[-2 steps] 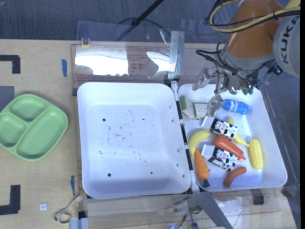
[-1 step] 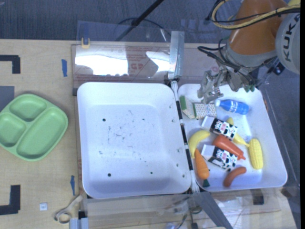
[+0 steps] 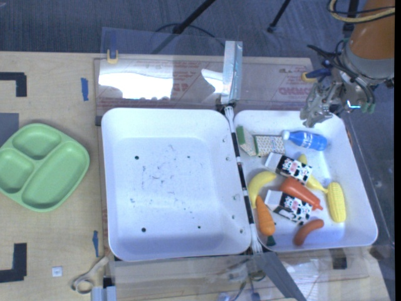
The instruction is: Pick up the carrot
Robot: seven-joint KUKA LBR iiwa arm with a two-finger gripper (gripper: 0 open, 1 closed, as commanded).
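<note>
Step in hand, as judged: approach, carrot not yet grasped. Left bin (image 3: 169, 187): bare of items. Right bin (image 3: 357, 224): carrot (image 3: 265, 217) at near-left corner, just beside banana (image 3: 262, 182) and cow-print box (image 3: 293, 207), close to the divider wall. Next move, as judged: travel toward near-left corner, descent over carrot, tight clearance. Claw (image 3: 316, 111): above far edge of right bin, well apart from carrot, holding nothing visible; opening cannot be told.

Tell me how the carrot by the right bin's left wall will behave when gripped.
The carrot looks like rigid, smooth toy plastic, so probably light and slippery. Its taper may let it squirt from a pinch. Rounded, it could roll toward the banana or the milk carton.
</note>
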